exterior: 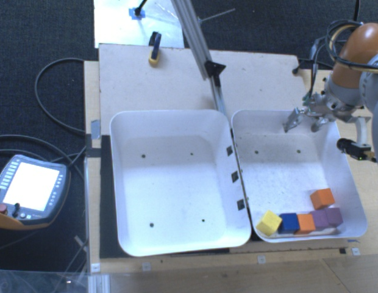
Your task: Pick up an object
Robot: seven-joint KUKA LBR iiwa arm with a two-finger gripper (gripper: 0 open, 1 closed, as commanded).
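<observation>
- Blocks [302, 220] crowd the right bin's [262, 163] near wall; a descending finger could jam.
- Gripper [305, 119] hangs far off, fingers seemingly apart, empty.

Around my bench [177, 84] I see some things that I do not work with. On the dark floor at the left of the bench lies a teach pendant [29, 189] with a bright screen, and a black cable [52, 99] curves from it toward the bench's left edge. On the far part of the bench stands a small yellow and black clamp [155, 47]. A slanted metal pole [198, 41] crosses above the bench's far edge.
</observation>
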